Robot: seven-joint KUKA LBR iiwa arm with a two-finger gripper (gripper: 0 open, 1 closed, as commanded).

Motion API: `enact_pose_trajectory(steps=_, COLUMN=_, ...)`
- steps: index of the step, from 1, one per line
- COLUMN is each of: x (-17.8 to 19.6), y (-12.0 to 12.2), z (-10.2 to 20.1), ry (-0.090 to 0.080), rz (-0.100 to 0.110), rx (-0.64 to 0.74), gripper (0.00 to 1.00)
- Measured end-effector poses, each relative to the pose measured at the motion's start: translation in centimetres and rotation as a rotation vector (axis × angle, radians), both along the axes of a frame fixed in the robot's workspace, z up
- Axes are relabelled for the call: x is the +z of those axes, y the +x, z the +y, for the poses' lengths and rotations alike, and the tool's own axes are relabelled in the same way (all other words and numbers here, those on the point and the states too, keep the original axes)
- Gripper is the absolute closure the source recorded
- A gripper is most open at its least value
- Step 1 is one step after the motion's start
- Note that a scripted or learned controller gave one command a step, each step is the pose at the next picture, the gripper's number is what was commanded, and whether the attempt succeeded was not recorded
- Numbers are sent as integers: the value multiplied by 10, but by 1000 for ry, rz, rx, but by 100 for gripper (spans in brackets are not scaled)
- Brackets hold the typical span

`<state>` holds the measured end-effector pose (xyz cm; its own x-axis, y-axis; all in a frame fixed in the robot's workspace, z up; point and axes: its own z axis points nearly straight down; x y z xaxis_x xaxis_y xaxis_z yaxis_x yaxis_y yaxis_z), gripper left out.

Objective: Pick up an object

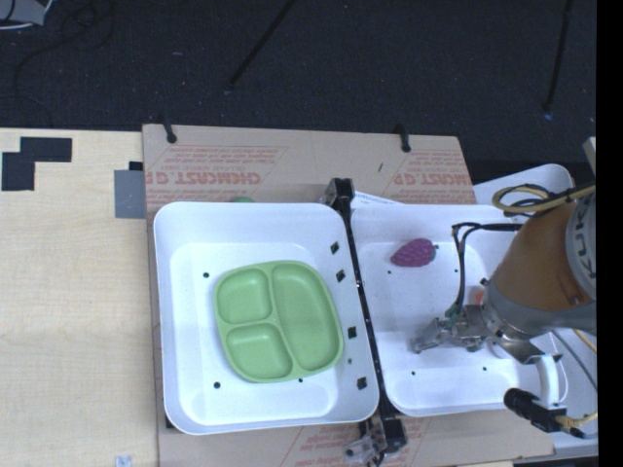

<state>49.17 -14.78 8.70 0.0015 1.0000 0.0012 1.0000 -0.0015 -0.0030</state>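
Observation:
A green plate (278, 320) with three compartments lies in the left bin (185, 261). A small purple berry-like object (414, 253) rests on the floor of the right bin (409, 397), toward its far side. My gripper (428, 340) hangs low over the right bin's floor, below and slightly right of the purple object and apart from it. The arm's grey body and orange band (545, 261) reach in from the right and cover the right part of that bin.
A black divider (355, 309) runs between the two bins. Cardboard (292, 168) lies under and behind the bins. Cables (516, 198) loop near the arm at the right. Light wooden bench surface (68, 290) extends to the left.

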Motion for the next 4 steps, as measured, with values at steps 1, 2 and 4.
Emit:
enact_pose_trajectory(steps=1, x=11, y=1, z=-1, ry=0, rz=-1, rx=-5, gripper=100)
enact_pose_trajectory(steps=2, x=56, y=0, z=6, ry=-1, rz=-4, rx=3, gripper=100)
enact_pose_trajectory(steps=4, x=104, y=9, z=62, ry=2, rz=0, rx=7, gripper=100)
